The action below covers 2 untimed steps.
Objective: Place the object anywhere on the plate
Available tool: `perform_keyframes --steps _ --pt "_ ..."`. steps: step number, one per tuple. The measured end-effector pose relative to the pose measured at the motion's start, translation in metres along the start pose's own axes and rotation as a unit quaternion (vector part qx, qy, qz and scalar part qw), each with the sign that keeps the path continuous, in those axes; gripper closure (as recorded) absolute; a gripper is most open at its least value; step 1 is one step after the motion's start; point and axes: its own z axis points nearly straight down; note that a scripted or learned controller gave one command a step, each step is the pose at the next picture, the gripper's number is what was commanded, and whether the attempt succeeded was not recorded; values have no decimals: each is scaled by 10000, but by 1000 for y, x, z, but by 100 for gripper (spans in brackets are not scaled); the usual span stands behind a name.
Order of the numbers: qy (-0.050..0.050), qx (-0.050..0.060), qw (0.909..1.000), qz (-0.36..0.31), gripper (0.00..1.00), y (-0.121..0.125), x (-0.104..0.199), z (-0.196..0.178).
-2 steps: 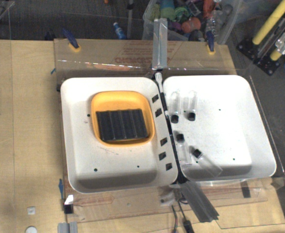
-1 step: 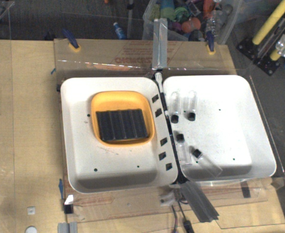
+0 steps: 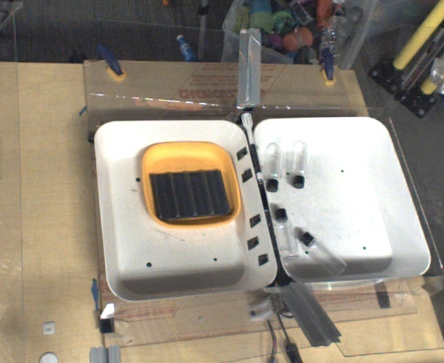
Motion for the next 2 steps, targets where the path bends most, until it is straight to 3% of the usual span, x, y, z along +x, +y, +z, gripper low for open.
perform_keyframes --steps 2 --pt "-1 0 9915 -1300 100 3 -9 9"
